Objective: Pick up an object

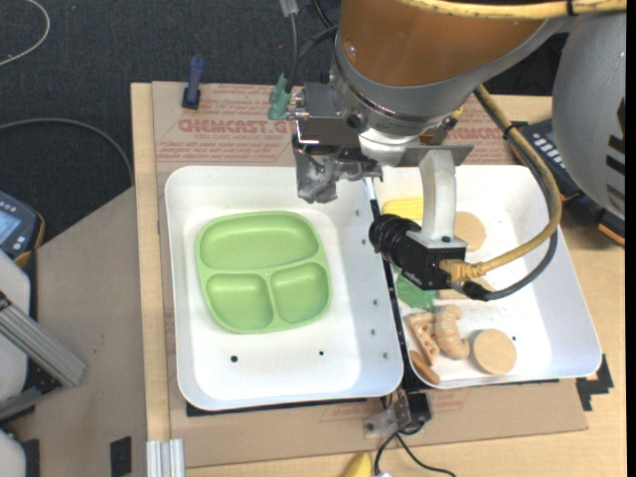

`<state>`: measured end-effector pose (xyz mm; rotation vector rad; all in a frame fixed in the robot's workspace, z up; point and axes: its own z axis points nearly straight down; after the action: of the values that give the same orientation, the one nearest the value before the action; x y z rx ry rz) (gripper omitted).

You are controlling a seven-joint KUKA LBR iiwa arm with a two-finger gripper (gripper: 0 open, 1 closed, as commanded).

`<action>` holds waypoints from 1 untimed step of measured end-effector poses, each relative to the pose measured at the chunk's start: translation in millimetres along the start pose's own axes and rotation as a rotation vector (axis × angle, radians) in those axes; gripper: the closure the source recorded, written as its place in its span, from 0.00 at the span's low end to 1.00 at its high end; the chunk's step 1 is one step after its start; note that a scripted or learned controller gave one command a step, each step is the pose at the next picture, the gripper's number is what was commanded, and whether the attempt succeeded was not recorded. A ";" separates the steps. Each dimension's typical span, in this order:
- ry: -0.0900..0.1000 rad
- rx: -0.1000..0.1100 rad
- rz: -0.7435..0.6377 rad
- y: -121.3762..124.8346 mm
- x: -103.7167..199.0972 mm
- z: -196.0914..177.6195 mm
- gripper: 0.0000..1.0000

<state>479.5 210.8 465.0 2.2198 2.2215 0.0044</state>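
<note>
Above the seam between the two bins, we see the gripper [320, 180] hanging low, its jaws too blurred to judge, arm covering much of the right bin [556, 266], a yellow item [402, 209] half hidden, round biscuit-like pieces [493, 351] near its front, green divided tray [263, 269] in the left bin [189, 266].

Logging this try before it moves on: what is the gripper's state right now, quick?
Gripper: above the left bin's far edge, near the green divided plate; open or closed cannot be told, and nothing is seen held.
</note>
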 end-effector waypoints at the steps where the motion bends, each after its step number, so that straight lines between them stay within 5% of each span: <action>1: 0.002 -0.003 -0.002 0.0 14.3 -47.6 1.00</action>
<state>479.3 225.0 512.6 2.2174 2.2228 0.0103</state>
